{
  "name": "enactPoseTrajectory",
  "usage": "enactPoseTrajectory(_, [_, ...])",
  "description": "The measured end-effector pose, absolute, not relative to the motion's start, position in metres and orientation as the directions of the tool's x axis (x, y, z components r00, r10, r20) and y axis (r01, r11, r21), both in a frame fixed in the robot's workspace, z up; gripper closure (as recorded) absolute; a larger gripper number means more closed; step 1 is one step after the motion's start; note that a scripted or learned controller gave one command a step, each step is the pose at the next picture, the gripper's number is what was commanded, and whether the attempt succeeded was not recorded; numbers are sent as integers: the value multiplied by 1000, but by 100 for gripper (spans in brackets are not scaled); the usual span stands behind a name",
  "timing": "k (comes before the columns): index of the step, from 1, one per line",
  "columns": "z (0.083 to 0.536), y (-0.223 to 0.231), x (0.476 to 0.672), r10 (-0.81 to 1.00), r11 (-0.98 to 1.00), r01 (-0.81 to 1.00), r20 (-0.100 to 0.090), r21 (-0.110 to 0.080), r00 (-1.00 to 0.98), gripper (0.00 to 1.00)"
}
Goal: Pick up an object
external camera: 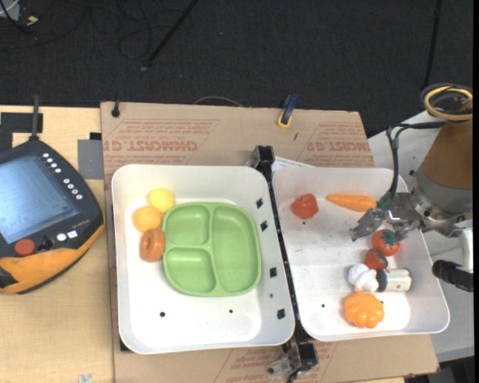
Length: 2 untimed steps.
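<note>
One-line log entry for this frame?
phase: reaching | gripper: low in right bin, over small tomato | grasp: unconfirmed | nearby: carrot, orange pumpkin | left bin: green tray

Arm [451, 162] cut off at right edge. Pincer [383, 223] fingers too small to resolve. Small tomato [385, 242] partly hidden beneath pincer. Teach pendant [32, 210] cropped at left.

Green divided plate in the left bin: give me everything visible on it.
The green divided plate looks like smooth, matte plastic with rounded corners. Raised ridges split it into three compartments: two smaller ones on its left, one long one on its right. It lies flat, slightly rotated, in the left bin. A yellow lemon and an orange doughnut-shaped toy sit against its left edge.
</note>
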<state>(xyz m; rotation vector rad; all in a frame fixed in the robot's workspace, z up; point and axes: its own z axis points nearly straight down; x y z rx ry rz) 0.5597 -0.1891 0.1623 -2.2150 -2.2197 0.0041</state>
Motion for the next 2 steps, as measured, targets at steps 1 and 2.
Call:
enactPoseTrajectory(1, [107,-181,571,1000,8,1000,7,1,-8,0])
enactPoseTrajectory(2, [87,-177,571,1000,4,1000,10,-4,-4,0])
